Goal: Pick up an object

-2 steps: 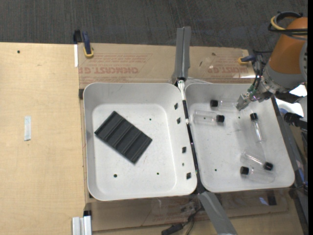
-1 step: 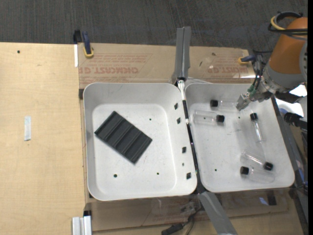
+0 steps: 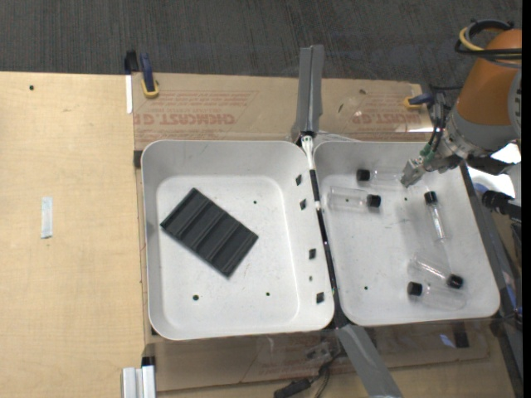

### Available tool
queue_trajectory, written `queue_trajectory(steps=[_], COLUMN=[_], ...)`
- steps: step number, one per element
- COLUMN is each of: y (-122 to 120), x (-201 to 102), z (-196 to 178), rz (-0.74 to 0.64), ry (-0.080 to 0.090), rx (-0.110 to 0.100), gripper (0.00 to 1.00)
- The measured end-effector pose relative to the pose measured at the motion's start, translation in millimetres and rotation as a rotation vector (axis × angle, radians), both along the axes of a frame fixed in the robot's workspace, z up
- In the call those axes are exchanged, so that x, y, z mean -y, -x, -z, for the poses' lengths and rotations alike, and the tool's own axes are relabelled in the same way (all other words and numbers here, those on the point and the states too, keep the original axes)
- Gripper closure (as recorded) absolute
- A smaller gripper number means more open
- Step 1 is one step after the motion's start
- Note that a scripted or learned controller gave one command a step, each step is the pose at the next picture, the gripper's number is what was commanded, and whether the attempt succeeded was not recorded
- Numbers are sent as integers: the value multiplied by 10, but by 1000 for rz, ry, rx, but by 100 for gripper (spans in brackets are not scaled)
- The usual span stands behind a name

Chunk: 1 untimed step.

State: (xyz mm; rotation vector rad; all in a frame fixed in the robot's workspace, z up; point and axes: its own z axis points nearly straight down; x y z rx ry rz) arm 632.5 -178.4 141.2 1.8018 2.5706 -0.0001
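Several clear plastic vials with black caps lie in the right bin [image 3: 365,297]. One vial [image 3: 348,199] lies near the bin's left wall, another vial [image 3: 436,220] lies at the right, and two vials [image 3: 431,274] rest near the front right corner. A black ribbed slab [image 3: 208,231] lies flat and askew in the left bin [image 3: 166,305]. My gripper [image 3: 412,173] hangs over the back of the right bin, between a capped vial [image 3: 366,174] to its left and the right-hand vial. Nothing is visibly held in it.
The grey arm with its orange band [image 3: 485,89] comes in over the right bin's back right corner. A grey divider [image 3: 311,89] stands between the bins at the back. Cardboard [image 3: 216,110] lies behind them, and a wooden bench top [image 3: 66,222] spreads to the left.
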Motion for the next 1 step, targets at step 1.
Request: queue_trajectory(steps=[1], y=[0], x=[0], z=[0], rz=[0], ry=[0], rx=[0], gripper=[0])
